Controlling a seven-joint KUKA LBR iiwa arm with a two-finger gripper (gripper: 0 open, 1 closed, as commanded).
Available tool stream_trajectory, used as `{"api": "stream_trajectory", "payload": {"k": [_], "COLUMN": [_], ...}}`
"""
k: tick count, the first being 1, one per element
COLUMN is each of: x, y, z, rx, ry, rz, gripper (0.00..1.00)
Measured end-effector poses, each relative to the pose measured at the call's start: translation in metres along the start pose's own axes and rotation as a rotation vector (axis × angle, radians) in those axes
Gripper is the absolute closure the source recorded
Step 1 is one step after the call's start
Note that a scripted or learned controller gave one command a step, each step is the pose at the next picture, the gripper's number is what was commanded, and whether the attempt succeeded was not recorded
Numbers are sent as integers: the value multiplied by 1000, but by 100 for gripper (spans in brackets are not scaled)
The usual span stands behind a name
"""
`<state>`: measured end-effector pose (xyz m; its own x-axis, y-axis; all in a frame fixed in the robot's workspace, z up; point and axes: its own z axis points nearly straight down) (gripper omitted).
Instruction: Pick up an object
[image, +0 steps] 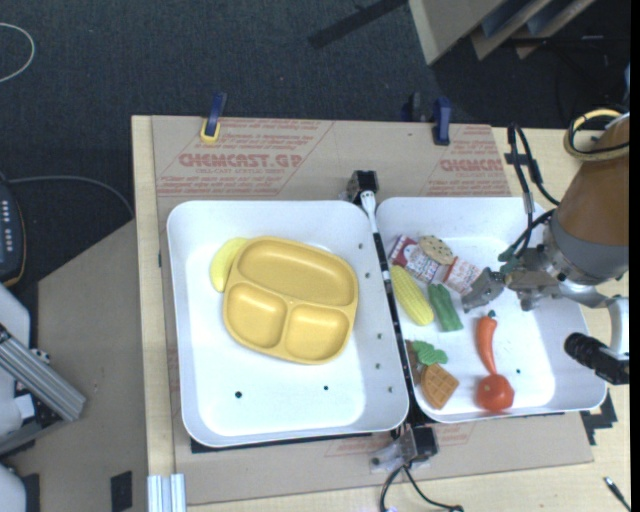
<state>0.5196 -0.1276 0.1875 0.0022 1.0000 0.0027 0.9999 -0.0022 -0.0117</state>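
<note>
Gripper (487, 290) hangs over the right bin (560, 395), and I cannot tell how it is set. Toy food lies just beside it: a carrot (486, 343), a corn cob (411, 294) and a tomato (494, 393)

Bench covered with brown printed paper (300, 150), held by two blue clamps (213, 118) at far edge; dark carpet (150, 50) seen beyond.

The bench (300, 150) bears two white bins (200, 330), side by side.
</note>
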Motion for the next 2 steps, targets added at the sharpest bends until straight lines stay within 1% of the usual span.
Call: {"api": "stream_trajectory", "payload": {"k": [1,2], "x": [0,-3], "y": [3,4], "z": [-5,57], "rx": [-11,-4], "ry": [-2,-1], "rz": [-2,-1], "gripper": [0,0]}}
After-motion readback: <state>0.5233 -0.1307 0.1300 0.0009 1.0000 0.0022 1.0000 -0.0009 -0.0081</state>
